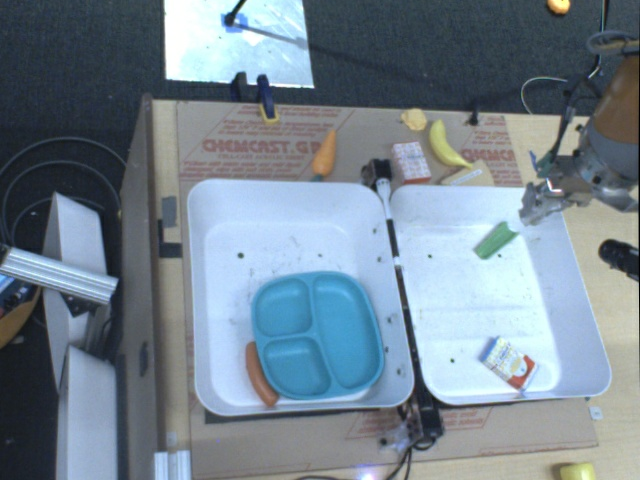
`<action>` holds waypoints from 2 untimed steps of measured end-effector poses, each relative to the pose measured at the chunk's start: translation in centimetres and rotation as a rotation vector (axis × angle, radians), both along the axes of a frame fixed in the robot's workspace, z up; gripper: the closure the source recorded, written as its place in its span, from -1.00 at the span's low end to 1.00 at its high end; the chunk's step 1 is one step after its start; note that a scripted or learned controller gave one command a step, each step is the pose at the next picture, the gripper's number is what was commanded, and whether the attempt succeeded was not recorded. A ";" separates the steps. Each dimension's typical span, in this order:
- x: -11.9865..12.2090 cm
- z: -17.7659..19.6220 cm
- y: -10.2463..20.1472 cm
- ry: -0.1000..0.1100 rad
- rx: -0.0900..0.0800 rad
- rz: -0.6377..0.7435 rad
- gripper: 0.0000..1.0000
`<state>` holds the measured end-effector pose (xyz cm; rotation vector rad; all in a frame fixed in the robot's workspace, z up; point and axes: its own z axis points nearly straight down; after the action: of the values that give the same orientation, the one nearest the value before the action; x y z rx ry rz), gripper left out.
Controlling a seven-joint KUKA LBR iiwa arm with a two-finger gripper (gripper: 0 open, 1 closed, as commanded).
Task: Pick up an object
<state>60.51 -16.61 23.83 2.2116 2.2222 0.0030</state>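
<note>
A green block (495, 239) lies tilted in the upper part of the right bin (585, 313). A small white, blue and red carton (508, 361) rests near that bin's front right corner. My gripper (534, 211) hangs over the bin's far right corner, just up and right of the green block, and nothing is visibly held. In the left bin (215, 268) sits a blue divided plate (318, 333) with an orange sausage (261, 373) along its left front side.
Behind the bins on the cardboard lie a carrot (324, 154), a small pink box (411, 161), a banana (443, 144) and a yellow piece (414, 119). A black clamp (378, 173) sits at the bins' shared far edge. Cables loop near the arm (610, 138).
</note>
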 end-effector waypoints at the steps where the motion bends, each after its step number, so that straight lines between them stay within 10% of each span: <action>1: -0.3 0.0 0.1 0.004 0.001 -0.001 -1.00; 2: 6.4 -12.1 -3.1 0.005 0.001 0.000 -1.00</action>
<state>66.94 -19.73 11.73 2.2148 2.2248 -0.0017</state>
